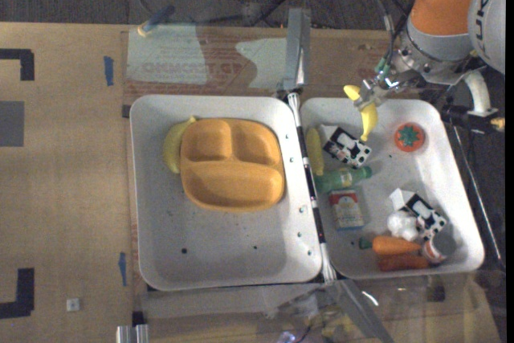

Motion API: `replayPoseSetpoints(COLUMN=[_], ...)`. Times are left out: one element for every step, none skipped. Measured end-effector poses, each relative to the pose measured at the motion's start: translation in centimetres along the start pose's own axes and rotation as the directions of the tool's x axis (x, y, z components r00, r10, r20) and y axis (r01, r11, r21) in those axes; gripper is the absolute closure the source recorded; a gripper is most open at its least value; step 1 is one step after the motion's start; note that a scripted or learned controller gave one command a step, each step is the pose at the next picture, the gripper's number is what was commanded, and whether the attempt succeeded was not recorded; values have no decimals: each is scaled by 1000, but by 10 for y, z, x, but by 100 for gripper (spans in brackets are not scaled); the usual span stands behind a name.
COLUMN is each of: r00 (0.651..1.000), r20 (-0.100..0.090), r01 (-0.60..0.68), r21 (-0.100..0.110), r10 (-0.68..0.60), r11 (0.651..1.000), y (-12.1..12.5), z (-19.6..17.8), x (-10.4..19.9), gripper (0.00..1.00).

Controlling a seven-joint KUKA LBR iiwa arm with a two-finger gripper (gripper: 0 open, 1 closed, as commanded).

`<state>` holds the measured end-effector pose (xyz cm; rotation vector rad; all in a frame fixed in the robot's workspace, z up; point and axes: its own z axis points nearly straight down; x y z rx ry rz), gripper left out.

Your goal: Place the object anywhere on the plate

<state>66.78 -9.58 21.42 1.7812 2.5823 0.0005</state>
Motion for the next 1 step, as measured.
replayPoseSetpoints(r00=[1000], r20=[0], r01=[0], r21=[0], r10=[0], r11=[1000], y=[0], z=[0], x=[0], gripper=[0])
